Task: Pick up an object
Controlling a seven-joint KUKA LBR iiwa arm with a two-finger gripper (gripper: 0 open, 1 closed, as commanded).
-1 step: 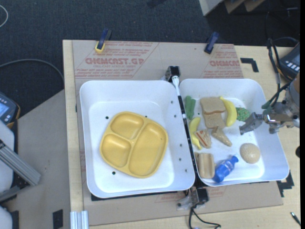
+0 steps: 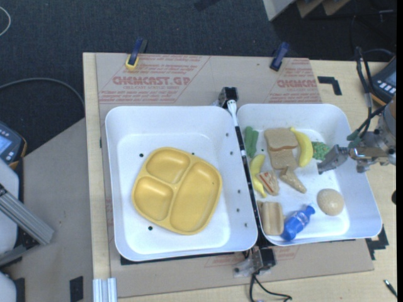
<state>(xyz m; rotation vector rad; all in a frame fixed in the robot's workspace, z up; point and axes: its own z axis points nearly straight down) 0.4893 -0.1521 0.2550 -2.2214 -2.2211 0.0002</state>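
Gripper (image 2: 330,162), jaw state impossible to tell from here, hovers at the right bin (image 2: 362,216) edge; best target is the isolated round bread roll (image 2: 330,201), approached vertically.

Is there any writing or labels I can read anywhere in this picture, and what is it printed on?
"CHEMCAST GP", in red, repeated on the brown sheet under the bins; clearest at upper left.
Smaller red lines beneath it: too blurred to read.
Blue bottle: no readable label.
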